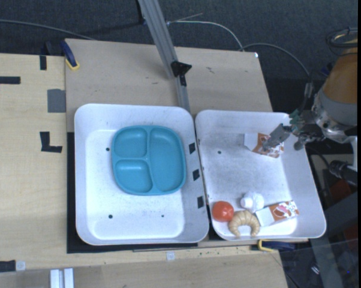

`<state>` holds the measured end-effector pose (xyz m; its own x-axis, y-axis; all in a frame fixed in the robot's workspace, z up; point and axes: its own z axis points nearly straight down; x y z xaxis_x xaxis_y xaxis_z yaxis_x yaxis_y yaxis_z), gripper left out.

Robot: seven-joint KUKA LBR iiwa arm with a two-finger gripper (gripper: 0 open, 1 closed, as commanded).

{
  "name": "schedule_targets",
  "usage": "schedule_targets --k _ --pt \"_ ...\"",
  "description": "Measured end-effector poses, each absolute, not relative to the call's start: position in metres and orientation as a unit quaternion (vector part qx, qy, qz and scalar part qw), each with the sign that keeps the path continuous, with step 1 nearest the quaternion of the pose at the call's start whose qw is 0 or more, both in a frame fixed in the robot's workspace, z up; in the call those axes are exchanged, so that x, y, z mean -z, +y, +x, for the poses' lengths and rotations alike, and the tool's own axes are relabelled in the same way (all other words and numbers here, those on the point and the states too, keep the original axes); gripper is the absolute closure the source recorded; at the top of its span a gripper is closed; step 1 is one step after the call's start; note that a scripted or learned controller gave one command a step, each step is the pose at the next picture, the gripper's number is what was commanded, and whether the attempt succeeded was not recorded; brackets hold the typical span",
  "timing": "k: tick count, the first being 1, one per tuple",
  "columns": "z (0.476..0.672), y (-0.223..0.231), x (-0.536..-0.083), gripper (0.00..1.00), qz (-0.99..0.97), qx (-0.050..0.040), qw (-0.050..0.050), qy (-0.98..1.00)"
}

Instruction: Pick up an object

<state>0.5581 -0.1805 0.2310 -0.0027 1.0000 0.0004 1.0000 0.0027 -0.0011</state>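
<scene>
My gripper (290, 138) hangs at the right bin's (240, 173) far right side, reaching in from the right. It is open, and I see nothing between its two dark fingers. The left finger (280, 134) overlaps the right end of a small white and red packet (262, 144) lying on the bin floor; I cannot tell whether it touches. At the bin's near edge lie a red tomato (222, 210), a tan croissant (244, 222), a small white lump (251, 201) and a second white and red packet (279, 212).
The left bin (93, 215) holds a blue divided plate (149, 159). A grey metal pole (161, 35) slants in from the top, ending at the bins' shared far corner. Cables run across the dark floor behind the bench.
</scene>
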Motion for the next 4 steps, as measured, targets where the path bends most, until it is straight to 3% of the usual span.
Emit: schedule_targets --k 1,4 --pt "0.558 -0.18 -0.231 0.0 -0.706 -0.0003 0.001 -0.708" --pt "0.56 -0.19 -0.088 0.0 -0.707 -0.0007 0.0 -0.708"
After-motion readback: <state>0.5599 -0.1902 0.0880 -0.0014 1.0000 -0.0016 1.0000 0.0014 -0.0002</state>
